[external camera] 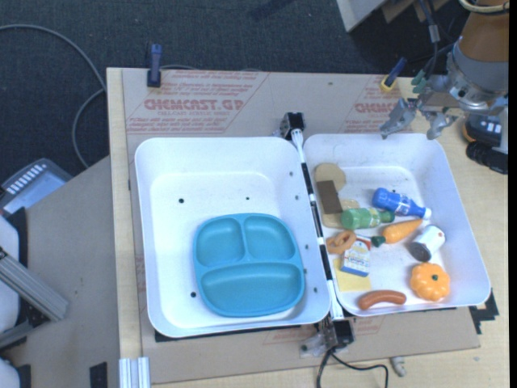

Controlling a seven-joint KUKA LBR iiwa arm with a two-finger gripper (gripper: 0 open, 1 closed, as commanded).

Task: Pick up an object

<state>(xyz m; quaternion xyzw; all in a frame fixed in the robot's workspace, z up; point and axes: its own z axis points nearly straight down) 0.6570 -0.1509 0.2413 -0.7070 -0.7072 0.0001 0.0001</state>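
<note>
Cardboard-topped bench [242, 95] on dark carpet, two white bins side by side. Gripper [414, 121] above far rim of right bin [460, 208], fingers spread, nothing between them. Below, apart: blue bottle [398, 203], green bottle [365, 217], toy carrot [401, 232], orange pumpkin [430, 282], sausage [381, 299]. Blue divided plate [249, 263] in left bin [161, 217].

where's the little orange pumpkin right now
In the camera view the pumpkin sits in the right bin, near its front right corner, just right of the sausage and below the carrot.
</note>
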